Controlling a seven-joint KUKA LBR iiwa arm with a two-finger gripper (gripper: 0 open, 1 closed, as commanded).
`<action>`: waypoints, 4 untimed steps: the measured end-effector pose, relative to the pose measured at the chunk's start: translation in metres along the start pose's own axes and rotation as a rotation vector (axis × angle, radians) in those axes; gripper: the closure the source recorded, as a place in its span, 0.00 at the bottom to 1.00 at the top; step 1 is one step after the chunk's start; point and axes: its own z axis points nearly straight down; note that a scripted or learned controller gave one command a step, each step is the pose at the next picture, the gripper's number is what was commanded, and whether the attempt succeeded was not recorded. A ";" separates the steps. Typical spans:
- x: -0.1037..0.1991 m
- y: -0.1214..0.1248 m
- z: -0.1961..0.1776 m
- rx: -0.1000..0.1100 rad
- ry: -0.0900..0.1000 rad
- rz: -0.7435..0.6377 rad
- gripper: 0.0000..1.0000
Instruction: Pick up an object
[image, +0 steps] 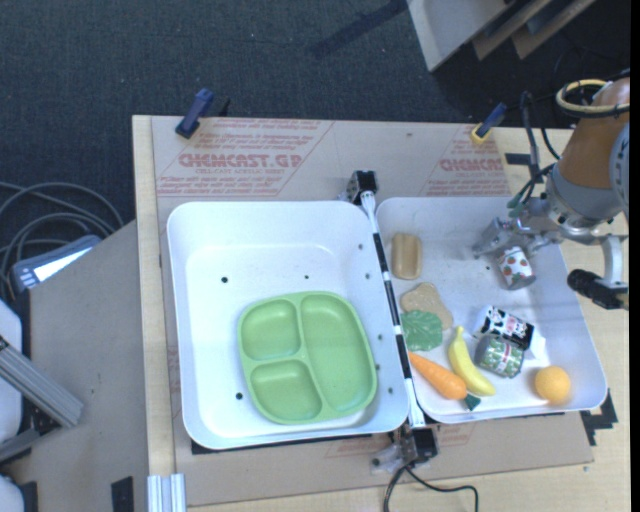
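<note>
A slanted overhead view of two white bins on a bench. The left bin (200, 300) holds a green divided plate (305, 355). The right bin (590, 375) holds the toys: a bread piece (405, 255), banana (467, 365), carrot (436, 374), orange (552, 384), and a small can (500, 355). The gripper (512, 252) hangs near that bin's far right corner, over a small white spotted object (515, 266). Whether its fingers are spread or pinching cannot be told. The likely risk: the rounded object sits close to the wall and may slip aside or roll.
</note>
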 end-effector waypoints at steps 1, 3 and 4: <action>0.009 -0.012 0.011 -0.003 -0.008 0.003 0.00; 0.024 -0.016 0.000 -0.004 -0.009 0.003 1.00; 0.069 -0.071 0.011 -0.005 -0.008 0.003 1.00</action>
